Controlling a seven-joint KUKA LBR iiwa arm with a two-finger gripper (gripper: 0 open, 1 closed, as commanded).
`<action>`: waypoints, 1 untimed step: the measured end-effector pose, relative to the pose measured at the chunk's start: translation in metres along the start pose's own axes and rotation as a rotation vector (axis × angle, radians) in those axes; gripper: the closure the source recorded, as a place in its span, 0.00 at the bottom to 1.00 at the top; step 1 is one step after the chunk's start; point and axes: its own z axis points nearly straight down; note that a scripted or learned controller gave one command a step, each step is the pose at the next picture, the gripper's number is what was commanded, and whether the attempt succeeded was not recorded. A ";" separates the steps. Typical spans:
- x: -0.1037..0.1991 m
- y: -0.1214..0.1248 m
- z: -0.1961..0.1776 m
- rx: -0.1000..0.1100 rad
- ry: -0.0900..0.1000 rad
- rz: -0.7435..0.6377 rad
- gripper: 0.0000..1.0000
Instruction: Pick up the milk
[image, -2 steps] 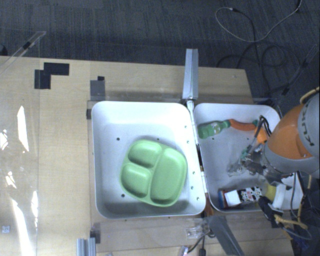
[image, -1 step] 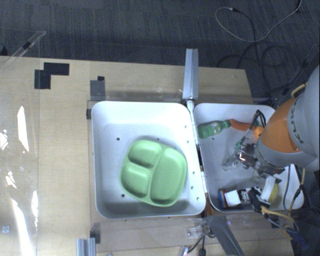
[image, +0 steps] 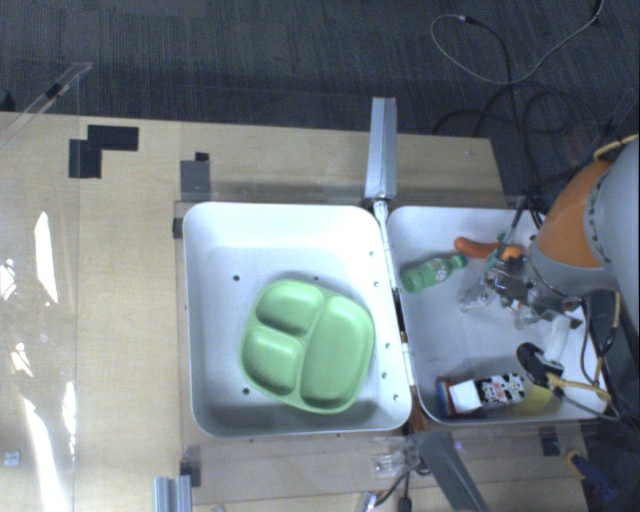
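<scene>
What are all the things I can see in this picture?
plate: one, light green with three sections, in the middle of the left bin
bins: two, white, side by side on the wooden bench
bottle: one, green, lying in the right bin near its upper left
carrot: one, orange, right bin near the top edge
milk: one carton, dark with white and red, lying at the right bin's bottom edge
banana: one, yellow, just right of the milk
arm: one, grey with orange band, reaching in from the right
gripper: one, above the right bin, away from the milk
</scene>
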 end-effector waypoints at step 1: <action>-0.027 0.035 0.001 0.002 -0.001 -0.038 0.00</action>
